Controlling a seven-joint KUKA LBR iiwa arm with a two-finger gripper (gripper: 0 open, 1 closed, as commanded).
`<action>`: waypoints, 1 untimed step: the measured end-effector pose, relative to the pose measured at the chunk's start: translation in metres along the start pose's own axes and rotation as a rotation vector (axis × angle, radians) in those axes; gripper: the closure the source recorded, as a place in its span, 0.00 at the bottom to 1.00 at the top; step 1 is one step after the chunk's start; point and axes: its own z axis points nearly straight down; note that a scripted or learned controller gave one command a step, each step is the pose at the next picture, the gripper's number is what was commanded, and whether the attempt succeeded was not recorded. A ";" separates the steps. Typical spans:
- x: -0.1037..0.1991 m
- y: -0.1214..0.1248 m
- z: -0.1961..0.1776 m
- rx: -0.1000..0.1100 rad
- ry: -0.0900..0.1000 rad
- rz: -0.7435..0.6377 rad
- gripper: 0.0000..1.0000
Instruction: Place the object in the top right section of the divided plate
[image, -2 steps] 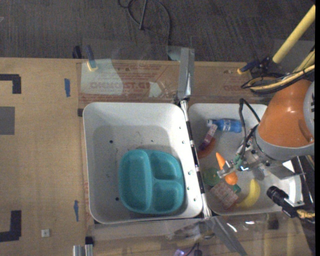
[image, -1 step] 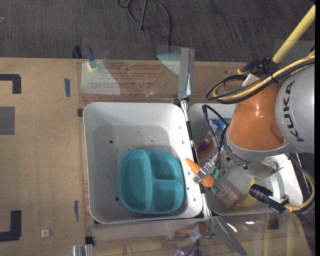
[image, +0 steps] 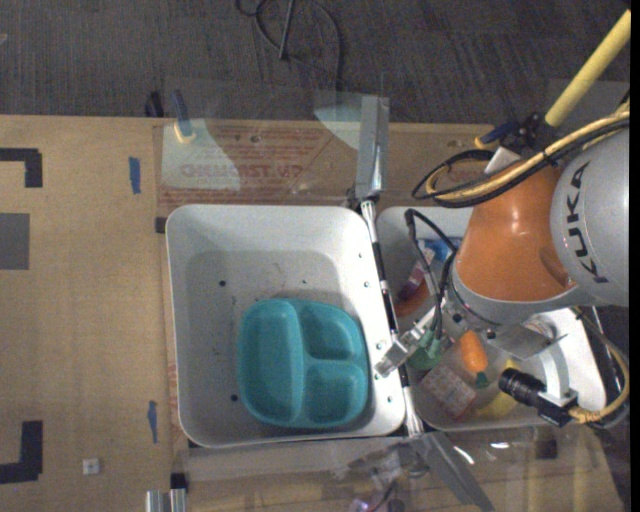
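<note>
Closest to you looms the arm (image: 540, 250), its orange band filling the right of the view because it has reached in over the right bin (image: 590, 350) and bent down toward the clutter there. You can see why: the objects to choose from all lie in that bin, a jumble under and beside the wrist, including an orange piece (image: 472, 352), something green (image: 430, 347) and a clear packet (image: 448, 388). Which of these is the object meant for the plate you cannot settle from here.

Your hand (image: 398, 352) sits low at the wall between the two bins, metal fingers pointing left toward the divider. Whether those fingers are apart or together, and whether anything is caught between them, cannot be told; the wrist hides too much.

Over in the left bin (image: 200, 300) the teal plate (image: 302, 363) lies flat near the right wall, close to the hand, so a carry across would be short. Its top right section (image: 335, 338) holds nothing yet. Judge the task as still at the picking stage, with the bin wall the likeliest snag on the way over.
</note>
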 end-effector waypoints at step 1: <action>-0.017 -0.011 -0.029 -0.003 -0.003 0.074 0.00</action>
